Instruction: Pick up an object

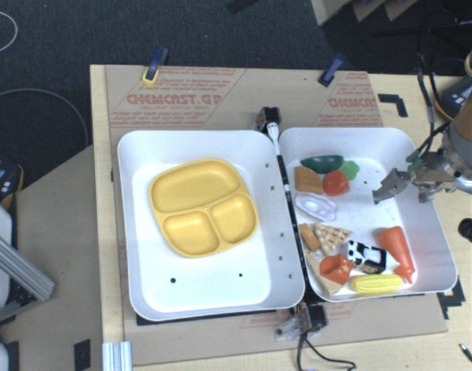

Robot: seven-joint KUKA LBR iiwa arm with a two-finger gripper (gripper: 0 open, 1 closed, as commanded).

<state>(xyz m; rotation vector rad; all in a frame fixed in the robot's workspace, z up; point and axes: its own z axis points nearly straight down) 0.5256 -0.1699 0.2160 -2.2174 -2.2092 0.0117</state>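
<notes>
Yellow three-compartment plate [202,216] in left white bin [135,230]. Blue-yellow clamp [153,66] at bench's 11 o'clock edge, blue clamp [331,69] at 1 o'clock. Dark carpet [104,22] beyond bench.

Arm [461,118]: grey-tan rounded casing at the frame's right edge, partly cut off. Wrist end is grey metal, blocky, with small brackets. Gripper [405,182]: dark grey, angular finger pieces, one wedge-shaped tip pointing left. Thin black cables loop alongside the arm's upper part. A bluish-white patch shows near the top. No legible markings.
</notes>
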